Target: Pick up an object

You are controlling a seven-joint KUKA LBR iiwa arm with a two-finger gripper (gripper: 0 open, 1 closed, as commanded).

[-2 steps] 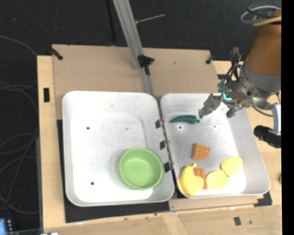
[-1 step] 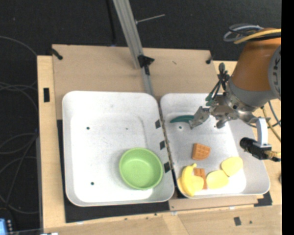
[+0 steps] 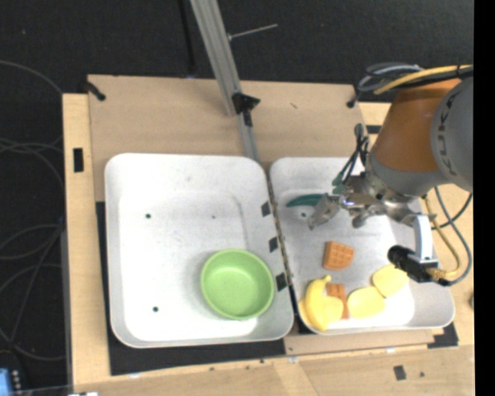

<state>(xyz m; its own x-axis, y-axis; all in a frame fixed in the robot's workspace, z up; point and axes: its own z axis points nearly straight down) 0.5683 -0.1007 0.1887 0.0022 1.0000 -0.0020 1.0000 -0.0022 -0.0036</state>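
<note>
Arm came in from the right over the right bin (image 3: 305, 172), orange band above the wrist. Jaws (image 3: 323, 213) sat low over the bin's upper-left part, near the divider between the bins. Fingers too small and blurred to read — couldn't tell if the jaws were open or closed, and nothing was clearly seen between them.

A teal object (image 3: 304, 198) lay just beside the jaws on their left, maybe touching; couldn't tell which. Its right end was hidden behind the wrist hardware.

Other candidates in the right bin, all below the jaws and apart from them:
- orange waffle-like piece (image 3: 338, 256), nearest, mid-bin
- yellow items (image 3: 346, 302) bunched along the bottom edge, with a small orange piece (image 3: 337, 290) wedged between them; individual shapes were hard to separate
- a black part (image 3: 403, 259) hanging off the arm overlapped the rightmost yellow item

Left bin (image 3: 148, 188) held a green bowl (image 3: 238, 283) upright at its lower-right corner — well apart from the jaws.

Both bins sat side by side on the bench (image 3: 165, 114). A metal pole (image 3: 219, 48) ran diagonally from the top down to the gap between the bins.
</note>
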